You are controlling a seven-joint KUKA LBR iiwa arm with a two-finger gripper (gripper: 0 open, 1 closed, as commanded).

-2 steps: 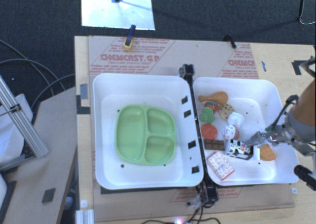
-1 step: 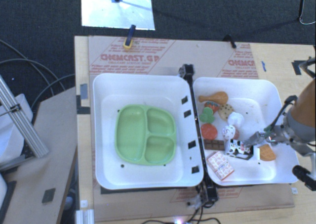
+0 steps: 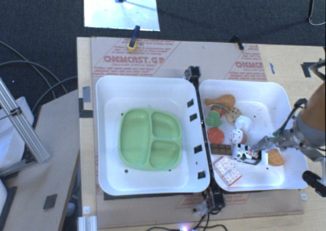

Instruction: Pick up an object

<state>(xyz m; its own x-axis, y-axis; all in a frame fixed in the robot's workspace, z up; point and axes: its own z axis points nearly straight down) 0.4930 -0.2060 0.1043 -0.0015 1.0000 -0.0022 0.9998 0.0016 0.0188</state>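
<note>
Reaching into the crowded right bin

Reaching in from the right, the arm (image 3: 310, 133) has its end effector (image 3: 253, 152) low over the right bin (image 3: 277, 92), at a black-and-white patterned piece among the toys; whether its fingers are apart or together cannot be told. Candidate objects cluster along the bin's left half: a drumstick (image 3: 221, 101) near the top, a green piece (image 3: 213, 119), a red tomato (image 3: 216, 135), a brown bar (image 3: 221, 149), a white figure (image 3: 239, 126) and a pink box (image 3: 227, 170) near the bottom wall. An orange piece (image 3: 275, 158) lies just right of the end effector. Bare floor shows along the bin's top right and bottom right. The left bin (image 3: 109, 90) holds a green tray (image 3: 151, 138) in its middle, with open white margin all round. Both bins meet at a central divider on the desk (image 3: 168, 54)
</note>
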